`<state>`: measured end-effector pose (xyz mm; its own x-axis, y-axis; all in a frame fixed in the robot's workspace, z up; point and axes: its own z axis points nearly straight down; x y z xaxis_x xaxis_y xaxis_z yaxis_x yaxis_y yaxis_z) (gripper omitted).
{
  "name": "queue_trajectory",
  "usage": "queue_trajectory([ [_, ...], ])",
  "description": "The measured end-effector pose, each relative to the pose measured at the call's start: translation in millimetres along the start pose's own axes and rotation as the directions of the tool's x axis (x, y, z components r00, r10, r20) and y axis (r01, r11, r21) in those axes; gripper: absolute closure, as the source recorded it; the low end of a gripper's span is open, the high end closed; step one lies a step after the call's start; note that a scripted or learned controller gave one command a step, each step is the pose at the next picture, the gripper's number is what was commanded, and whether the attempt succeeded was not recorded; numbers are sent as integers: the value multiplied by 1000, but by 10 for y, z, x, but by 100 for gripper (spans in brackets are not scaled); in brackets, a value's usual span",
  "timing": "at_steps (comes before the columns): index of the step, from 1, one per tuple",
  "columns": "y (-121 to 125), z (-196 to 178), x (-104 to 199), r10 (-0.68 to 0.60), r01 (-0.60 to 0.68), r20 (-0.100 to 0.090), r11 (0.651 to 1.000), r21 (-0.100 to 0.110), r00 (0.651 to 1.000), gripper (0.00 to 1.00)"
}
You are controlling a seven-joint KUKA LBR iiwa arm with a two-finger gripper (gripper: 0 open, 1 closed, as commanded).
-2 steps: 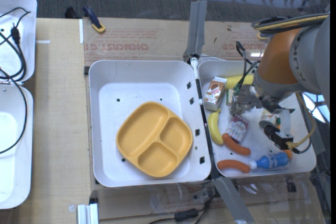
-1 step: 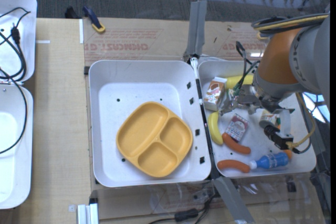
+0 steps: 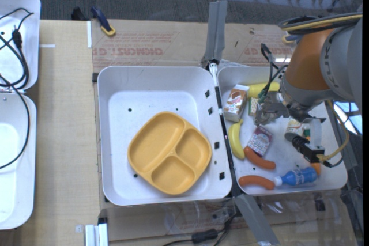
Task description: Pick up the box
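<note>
My arm (image 3: 323, 60) comes in from the 3 o'clock side of the view and bends down over the right bin (image 3: 337, 178), with its orange band above the wrist. My pincer (image 3: 266, 115) hangs low in the middle of this bin, but it is dark and small from this angle, so I cannot tell what it is doing. The box (image 3: 235, 103) stands near the bin's wall on the 9 o'clock side, toward the 10 o'clock corner; it is a small carton with a white and reddish face, a little tilted. It is at 9 o'clock from my pincer, near but apart, and nothing of me touches it. Just beside the box, at 3 o'clock from it, is a small pale packet (image 3: 253, 105), and behind that a yellow thing (image 3: 266, 89) at 12 o'clock from my pincer. A banana (image 3: 235, 141) lies along the 9 o'clock wall, just under the box. At 6 o'clock from my pincer lies a small dark pouch (image 3: 260, 141), and below it an orange sausage-like piece (image 3: 260, 159). A second such piece (image 3: 256, 182) lies near the 6 o'clock rim, touching a bottle with a blue label (image 3: 297, 177) that lies on its side. The left bin (image 3: 109, 124) holds a yellow divided plate (image 3: 169, 152) with three compartments, turned slantwise
</note>
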<state>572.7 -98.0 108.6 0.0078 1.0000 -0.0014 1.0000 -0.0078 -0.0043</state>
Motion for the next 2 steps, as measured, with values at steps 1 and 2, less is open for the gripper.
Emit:
queue_trajectory([
  [1, 0, 0, 2, 0, 0, 0, 1000, 0, 1000, 0],
  [2, -189, 178, -77, 126, -126, -3, 992, 0, 992, 0],
])
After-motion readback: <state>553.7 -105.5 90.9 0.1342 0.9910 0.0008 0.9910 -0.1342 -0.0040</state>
